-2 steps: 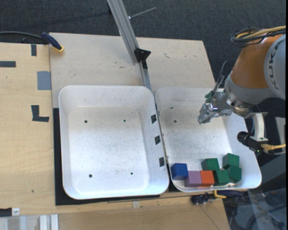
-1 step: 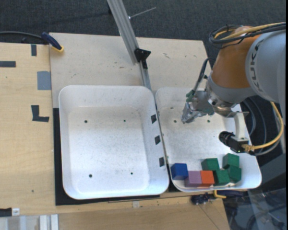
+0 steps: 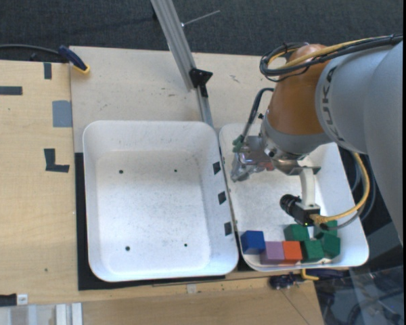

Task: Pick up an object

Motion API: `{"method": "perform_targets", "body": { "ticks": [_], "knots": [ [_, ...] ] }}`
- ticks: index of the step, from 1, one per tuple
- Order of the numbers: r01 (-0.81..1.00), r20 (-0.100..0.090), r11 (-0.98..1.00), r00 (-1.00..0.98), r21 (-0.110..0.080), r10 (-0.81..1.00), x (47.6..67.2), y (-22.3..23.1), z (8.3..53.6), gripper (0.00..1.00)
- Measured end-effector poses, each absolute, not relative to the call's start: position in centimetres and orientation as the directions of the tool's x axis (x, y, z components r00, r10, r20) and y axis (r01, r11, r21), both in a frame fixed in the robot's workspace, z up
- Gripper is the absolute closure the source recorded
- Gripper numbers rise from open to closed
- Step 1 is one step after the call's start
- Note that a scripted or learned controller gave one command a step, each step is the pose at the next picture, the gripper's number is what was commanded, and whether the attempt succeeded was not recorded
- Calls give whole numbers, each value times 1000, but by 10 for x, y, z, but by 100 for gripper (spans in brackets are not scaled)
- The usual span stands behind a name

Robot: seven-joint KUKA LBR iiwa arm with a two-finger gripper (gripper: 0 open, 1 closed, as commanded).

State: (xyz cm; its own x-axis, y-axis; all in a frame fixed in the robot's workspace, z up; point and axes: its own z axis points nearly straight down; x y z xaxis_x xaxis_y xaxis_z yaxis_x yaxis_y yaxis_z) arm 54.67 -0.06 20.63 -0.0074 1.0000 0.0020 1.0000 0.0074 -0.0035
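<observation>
The tool hangs over the right bin, close to that bin's left wall and toward its far end; whether it is open or closed cannot be told from above, and nothing shows between its tips. The blocks lie well apart from it, bunched along the right bin's near edge. A blue block sits at the near left corner, then a purple block and an orange block touching side by side, then green blocks clustered at the right. They are squat cubes with no clear long axis. Partial lettering on the grey arm is too cropped to read. The left bin lies beside it on the bench.
</observation>
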Motion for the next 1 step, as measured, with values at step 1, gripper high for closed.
{"method": "perform_targets", "body": {
  "ticks": [1],
  "knots": [
    [1000, 2, 8, -8, -3, 1000, 526, 51, 217, 100]
  ]
}}
